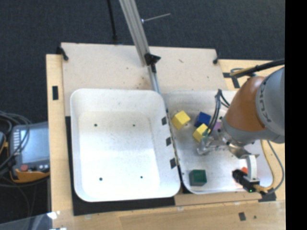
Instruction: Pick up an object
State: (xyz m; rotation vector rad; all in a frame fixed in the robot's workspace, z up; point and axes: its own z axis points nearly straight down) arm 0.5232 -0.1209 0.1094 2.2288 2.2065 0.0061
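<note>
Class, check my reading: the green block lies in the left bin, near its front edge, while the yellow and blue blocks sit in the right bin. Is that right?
Not quite. The camera view shows the green block in the right bin, near its front edge, along with the yellow blocks and blue block.

The grey arm with its orange band [244, 110] reached in from the right of the camera view, its wrist bent downward over the right-hand side. The metal two-finger gripper [205, 146] hung low at the end, pointing toward the left, with dark cables running along the wrist.
</note>
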